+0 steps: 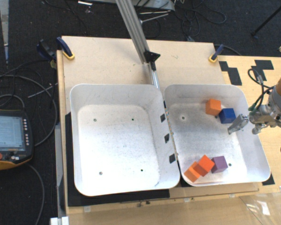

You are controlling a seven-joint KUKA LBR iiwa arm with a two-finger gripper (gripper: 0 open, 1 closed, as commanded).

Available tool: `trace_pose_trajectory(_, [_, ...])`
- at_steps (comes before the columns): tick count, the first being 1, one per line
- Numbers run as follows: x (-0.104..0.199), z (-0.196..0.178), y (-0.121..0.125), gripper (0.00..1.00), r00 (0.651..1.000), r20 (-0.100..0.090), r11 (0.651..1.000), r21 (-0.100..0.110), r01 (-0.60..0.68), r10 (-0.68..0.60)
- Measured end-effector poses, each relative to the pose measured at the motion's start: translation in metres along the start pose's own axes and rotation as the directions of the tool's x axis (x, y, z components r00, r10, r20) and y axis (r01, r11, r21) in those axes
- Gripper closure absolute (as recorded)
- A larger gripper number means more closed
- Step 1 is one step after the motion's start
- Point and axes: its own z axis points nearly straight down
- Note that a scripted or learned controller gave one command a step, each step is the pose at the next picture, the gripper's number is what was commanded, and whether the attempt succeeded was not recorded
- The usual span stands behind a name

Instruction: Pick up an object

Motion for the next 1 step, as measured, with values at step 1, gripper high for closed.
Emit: trace_pose_trajectory(1, [-0.0018,0.1085,0.0558,0.00,1.000,-0.001,1.000,-0.003,0.005,-0.005])
